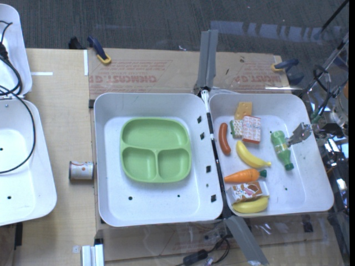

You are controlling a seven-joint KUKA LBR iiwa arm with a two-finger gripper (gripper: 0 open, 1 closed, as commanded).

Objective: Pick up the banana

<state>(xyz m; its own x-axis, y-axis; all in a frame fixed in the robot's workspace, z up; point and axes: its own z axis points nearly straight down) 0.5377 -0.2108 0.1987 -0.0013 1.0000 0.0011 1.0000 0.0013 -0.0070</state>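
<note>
In right bin [310, 198], banana [252, 155] mid-floor, uncrowded

bins: two – left bin [105, 165], right bin [310, 170] | divided green plate [156, 150]: one | bananas: two – upper banana [252, 155], lower banana [250, 205] | carrot [242, 175]: one | sausage [224, 138]: one | green bottle [281, 148]: one | clamps: two – left clamp [98, 49], right clamp [285, 65]

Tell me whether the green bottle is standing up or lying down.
Lying down. The green bottle rests on its side on the floor of the right bin, cap end pointing toward the near edge, right of the banana.
</note>
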